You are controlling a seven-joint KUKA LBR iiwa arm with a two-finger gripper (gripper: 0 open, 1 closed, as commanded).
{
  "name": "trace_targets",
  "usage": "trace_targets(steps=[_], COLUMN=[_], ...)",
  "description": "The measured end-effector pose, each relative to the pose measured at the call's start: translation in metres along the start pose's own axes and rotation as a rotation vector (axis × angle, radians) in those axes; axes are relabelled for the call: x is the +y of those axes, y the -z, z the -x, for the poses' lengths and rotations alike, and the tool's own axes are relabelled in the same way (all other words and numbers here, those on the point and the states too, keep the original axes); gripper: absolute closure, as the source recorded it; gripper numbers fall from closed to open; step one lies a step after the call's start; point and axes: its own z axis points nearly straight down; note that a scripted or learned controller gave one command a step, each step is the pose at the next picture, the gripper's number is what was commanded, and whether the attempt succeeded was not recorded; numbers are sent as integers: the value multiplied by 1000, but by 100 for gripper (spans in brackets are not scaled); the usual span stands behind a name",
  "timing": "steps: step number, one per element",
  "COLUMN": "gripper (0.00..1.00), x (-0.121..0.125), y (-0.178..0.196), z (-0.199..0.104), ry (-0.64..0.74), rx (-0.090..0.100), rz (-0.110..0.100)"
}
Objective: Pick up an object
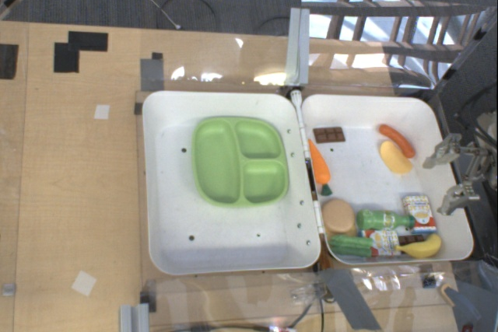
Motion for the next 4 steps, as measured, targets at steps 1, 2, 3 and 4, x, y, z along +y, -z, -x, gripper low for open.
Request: trace_targets(steps=[1,2,3,4], gripper=[0,0,0,0], x=[0,31,-3,59], y=[-126,-155,-158,-157], z=[20,83,168,161], ry=[105,43,-104,-183], rx=[10,-9,3,-3], rz=[5,-1,0,3])
